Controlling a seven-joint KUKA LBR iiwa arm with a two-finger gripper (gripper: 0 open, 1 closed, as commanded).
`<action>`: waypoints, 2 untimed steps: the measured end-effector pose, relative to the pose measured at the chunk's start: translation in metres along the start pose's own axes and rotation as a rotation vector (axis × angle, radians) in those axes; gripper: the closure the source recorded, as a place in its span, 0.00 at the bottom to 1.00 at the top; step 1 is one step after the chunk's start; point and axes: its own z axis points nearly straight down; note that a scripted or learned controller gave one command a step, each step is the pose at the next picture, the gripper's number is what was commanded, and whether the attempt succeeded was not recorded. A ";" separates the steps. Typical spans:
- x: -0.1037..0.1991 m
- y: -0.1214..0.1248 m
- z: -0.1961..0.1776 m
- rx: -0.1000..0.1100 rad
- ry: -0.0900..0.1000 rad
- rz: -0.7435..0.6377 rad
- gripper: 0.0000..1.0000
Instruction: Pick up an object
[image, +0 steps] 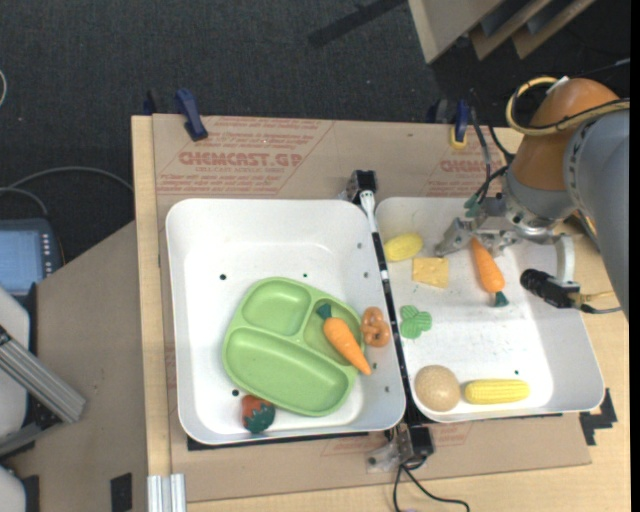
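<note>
We saw the gripper (484, 236) low in the right bin (570, 395), its jaws spread (nothing between them) above a carrot (487, 268) lying on the floor; the pick remained undone.

The right white plastic bin (560, 372) lies open mid-floor; an orange toy carrot (487, 268) and yellow cheese wedge (432, 271) crowd its far end.

Grey arm (605, 165), glossy orange band (555, 130), yellow and black cables, metal gripper (487, 232)
</note>
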 end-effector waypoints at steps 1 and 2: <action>-0.001 0.003 -0.019 -0.014 -0.006 -0.001 1.00; 0.074 -0.037 -0.010 -0.011 -0.002 -0.003 1.00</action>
